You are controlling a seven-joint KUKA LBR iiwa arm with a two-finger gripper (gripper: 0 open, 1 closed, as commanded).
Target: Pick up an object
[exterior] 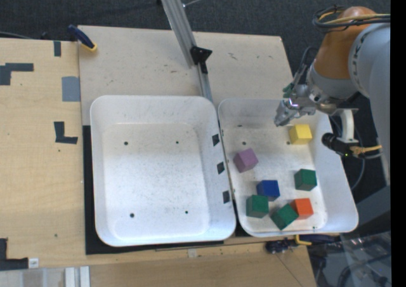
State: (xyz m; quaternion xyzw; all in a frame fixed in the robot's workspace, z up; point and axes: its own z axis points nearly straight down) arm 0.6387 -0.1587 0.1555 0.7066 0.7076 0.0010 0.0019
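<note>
Arm: we see the grey arm (365,51) with its orange band reaching in from the right, wrist bent down over the right bin (336,216).
Gripper: we find the gripper (283,116) low over the right bin's far edge, toward its far right corner; whether it is open or closed, we cannot tell from this angle, and we see nothing in it.
Yellow cube: the yellow cube (301,133) sits on the bin floor just beside the gripper, on its near side, close to the bin's right wall.
Purple cube: we spot the purple cube (245,160) near the bin's left wall, about midway along it, and apart from the others.
Blue cube: the blue cube (269,188) lies toward the near edge, roughly central.
Green cubes: we count three: one (306,179) by the right wall, one (257,206) just near-left of the blue cube, one (285,216) at the near edge.
Orange cube: the orange cube (303,207) is touching that last green cube on its right.
Left bin: the left bin (101,152) lies alongside, its right rim against the right bin.
Bench: the wooden bench (139,57) carries both bins.
</note>
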